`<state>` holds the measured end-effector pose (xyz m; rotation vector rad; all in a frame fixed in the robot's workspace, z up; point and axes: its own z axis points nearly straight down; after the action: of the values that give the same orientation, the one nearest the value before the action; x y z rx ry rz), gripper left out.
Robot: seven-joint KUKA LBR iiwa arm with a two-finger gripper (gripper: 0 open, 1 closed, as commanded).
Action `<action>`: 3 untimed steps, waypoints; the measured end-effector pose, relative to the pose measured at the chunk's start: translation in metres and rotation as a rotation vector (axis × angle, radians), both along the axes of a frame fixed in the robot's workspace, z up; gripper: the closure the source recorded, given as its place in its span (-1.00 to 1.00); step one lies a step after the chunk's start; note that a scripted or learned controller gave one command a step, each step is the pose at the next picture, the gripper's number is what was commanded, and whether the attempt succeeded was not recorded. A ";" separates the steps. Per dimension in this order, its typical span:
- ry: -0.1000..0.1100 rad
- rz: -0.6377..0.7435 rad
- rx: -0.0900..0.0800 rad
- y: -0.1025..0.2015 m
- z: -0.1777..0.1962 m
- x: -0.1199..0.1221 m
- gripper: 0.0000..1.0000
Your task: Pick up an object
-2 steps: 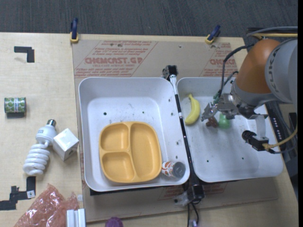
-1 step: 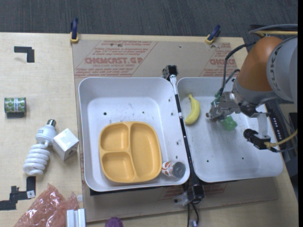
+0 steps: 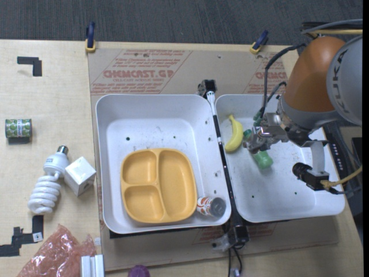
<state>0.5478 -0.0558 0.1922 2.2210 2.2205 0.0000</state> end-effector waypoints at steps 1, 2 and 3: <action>0.001 -0.001 0.000 -0.049 0.025 -0.064 1.00; -0.001 0.000 0.000 0.025 0.028 -0.061 1.00; -0.001 0.000 0.000 0.025 0.028 -0.061 -1.00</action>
<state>0.4864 -0.0312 0.2198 2.2203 2.2201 0.0019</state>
